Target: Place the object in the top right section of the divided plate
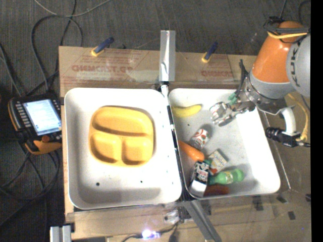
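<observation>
gripper [222, 112] hovering in the right bin [262, 150], whether spread or pinched i cannot tell, and the likeliest object, 1 banana [186, 110] (long axis running left-right), lies just left of it, the divided plate [122, 135] further left.

Yellow divided plate [122, 135] and banana [186, 110] — orange carrot [191, 151], green bottle [227, 177].

Glossy yellow plastic divided plate [122, 135] in smooth white bin [75, 150]
</observation>
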You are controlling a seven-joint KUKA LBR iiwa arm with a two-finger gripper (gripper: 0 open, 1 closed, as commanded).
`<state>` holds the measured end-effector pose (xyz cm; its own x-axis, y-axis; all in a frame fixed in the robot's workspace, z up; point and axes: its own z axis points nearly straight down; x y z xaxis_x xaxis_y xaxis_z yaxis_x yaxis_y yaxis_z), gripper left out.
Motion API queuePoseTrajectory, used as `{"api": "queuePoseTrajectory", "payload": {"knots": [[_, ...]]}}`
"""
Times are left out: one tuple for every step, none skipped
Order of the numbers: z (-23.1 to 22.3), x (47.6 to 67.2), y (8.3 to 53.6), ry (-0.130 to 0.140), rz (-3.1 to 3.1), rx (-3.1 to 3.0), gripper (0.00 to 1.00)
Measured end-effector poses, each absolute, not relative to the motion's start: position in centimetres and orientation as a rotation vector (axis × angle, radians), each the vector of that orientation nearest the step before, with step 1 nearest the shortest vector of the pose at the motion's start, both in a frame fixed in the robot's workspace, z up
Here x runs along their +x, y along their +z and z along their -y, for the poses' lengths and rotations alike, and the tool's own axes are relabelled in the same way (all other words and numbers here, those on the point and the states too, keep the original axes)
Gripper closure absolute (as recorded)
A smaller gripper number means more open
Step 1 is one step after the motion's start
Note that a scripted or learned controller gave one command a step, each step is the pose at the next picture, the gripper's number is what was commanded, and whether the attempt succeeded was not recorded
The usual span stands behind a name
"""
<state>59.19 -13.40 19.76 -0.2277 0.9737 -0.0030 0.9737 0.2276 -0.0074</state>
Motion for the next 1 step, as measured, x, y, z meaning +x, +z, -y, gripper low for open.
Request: {"api": "queuePoseTrajectory", "payload": {"knots": [[8.74,62.55,21.44,0.006,2.381,-2.042,1.00]]}}
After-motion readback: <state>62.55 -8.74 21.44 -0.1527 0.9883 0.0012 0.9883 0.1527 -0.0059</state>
